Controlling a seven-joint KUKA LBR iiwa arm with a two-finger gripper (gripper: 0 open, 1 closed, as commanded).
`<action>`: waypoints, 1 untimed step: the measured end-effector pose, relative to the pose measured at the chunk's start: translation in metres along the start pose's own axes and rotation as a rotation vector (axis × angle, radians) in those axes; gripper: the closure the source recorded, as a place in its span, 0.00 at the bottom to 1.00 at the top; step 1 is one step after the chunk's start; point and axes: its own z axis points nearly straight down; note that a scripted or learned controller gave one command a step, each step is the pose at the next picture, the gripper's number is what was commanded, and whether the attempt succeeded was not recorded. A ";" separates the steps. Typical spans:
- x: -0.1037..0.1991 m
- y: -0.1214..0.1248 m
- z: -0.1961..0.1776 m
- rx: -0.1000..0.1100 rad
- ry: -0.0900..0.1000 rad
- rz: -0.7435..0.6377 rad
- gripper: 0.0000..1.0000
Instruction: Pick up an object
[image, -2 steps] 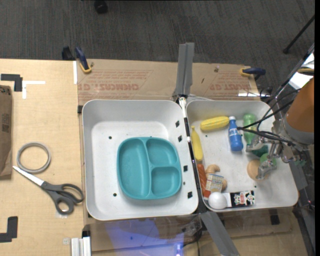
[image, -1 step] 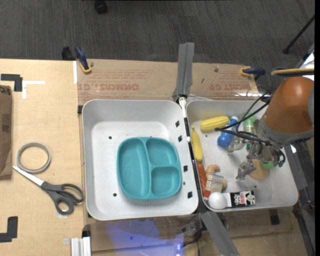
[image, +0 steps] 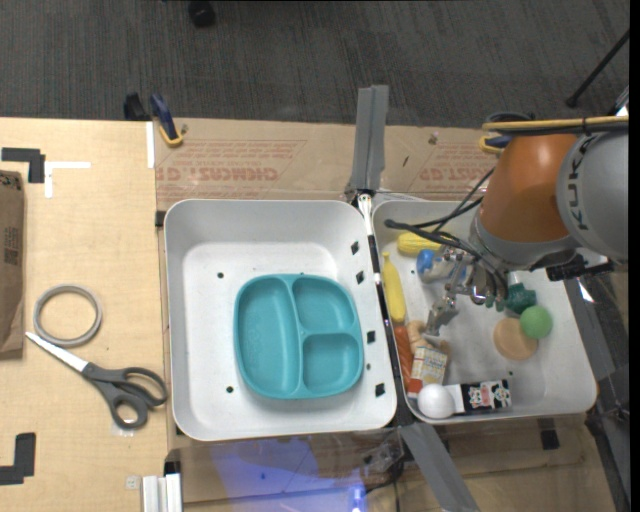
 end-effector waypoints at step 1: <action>-0.004 -0.047 -0.033 0.001 -0.001 -0.039 0.00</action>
